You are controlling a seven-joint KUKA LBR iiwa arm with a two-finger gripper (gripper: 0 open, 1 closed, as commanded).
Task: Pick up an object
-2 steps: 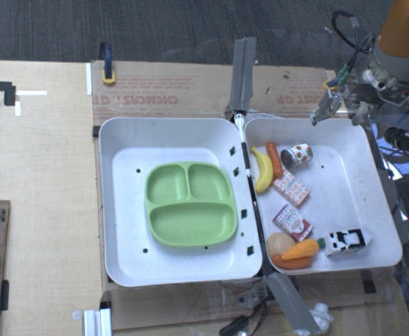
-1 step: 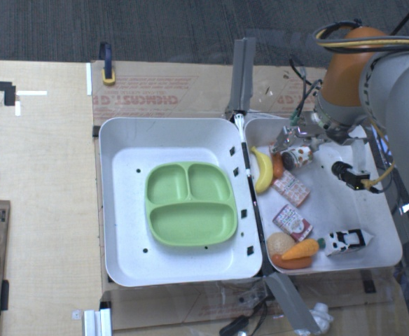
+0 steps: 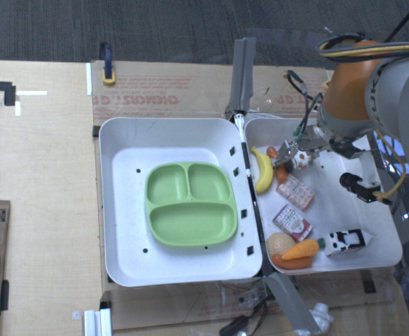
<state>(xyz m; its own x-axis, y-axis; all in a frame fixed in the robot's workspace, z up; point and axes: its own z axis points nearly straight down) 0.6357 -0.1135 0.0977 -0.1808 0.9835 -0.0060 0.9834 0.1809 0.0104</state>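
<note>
**Nearly There: The Gripper Is Down Among the Toys**

Right now the task's thing looks like the small red-and-white toy (image 3: 297, 161), since it sits right at the tip of the gripper (image 3: 288, 150). I cannot tell if the gripper has it or is only touching it. The tip is too small and crowded to see.

Just left of the gripper lies a yellow banana (image 3: 262, 171). Just below it is a pink snack packet (image 3: 297, 193), then a second packet (image 3: 291, 222). Farther below are a peach ball (image 3: 279, 243), an orange carrot (image 3: 297, 252) and a little cow carton (image 3: 346, 241). All rest in the right bin (image 3: 372, 254).

Far to the left, a green plate (image 3: 190, 204) sits in the left bin (image 3: 120, 187).

I think the reaching is done. The grabbing and lifting are still to do.
</note>
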